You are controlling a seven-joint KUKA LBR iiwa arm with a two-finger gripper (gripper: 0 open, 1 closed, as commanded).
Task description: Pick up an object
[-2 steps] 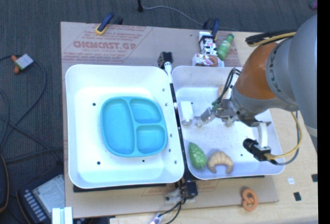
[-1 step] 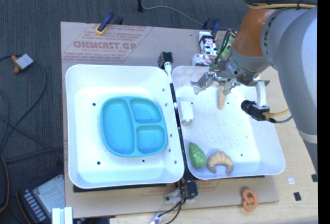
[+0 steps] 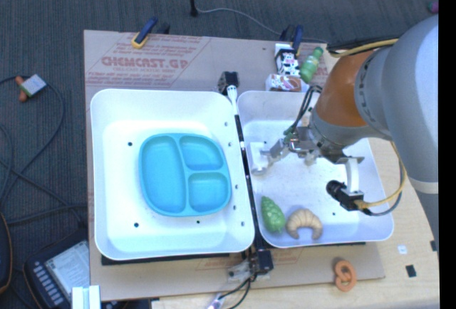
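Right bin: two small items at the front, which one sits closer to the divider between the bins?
The green bumpy one. It lies left of the tan croissant, nearest the wall shared with the left bin.

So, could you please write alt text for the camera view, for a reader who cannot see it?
A grey robot arm reaches from the right, its claw low over the right white bin, where a green item and a croissant lie near the front. The left bin holds a blue divided plate.
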